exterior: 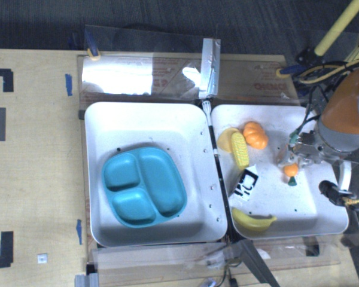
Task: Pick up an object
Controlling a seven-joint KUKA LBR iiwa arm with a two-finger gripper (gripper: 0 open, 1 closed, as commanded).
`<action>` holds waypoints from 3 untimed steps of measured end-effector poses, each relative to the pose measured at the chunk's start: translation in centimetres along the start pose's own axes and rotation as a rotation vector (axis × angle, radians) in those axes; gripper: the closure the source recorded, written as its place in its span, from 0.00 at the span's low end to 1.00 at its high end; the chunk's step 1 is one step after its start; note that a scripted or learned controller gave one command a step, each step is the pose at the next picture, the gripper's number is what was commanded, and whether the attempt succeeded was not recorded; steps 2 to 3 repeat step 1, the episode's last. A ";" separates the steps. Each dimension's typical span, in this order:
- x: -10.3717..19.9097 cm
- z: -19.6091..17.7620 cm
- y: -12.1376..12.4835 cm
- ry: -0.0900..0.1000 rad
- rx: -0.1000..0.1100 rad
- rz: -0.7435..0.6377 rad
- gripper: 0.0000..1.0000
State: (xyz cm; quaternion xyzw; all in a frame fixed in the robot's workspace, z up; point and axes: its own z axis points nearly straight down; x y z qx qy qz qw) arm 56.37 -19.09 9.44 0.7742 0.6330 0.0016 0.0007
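Approach step, judging from the layout: gripper (294,160) low over the right bin (299,205), near its right side. Cannot tell if holding anything. Directly below, a small orange carrot-like toy (291,171), seemingly touching. Further left, well apart: toy corn cob (240,149), orange pumpkin (255,135), banana (253,220) at the front edge. Blue divided plate (145,186) in the left bin (107,124). Next probably: settle around the small toy, close, lift straight up.

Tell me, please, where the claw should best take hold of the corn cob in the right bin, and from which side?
Grip the corn cob across its middle, coming straight down from above. It lies flat, long axis running roughly up-down in the view, so its narrow width probably suits the claw. The orange fruit crowds its upper right, so stay mid-length or lower.
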 end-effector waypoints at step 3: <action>2.9 -11.5 0.5 -0.002 -0.002 -0.039 1.00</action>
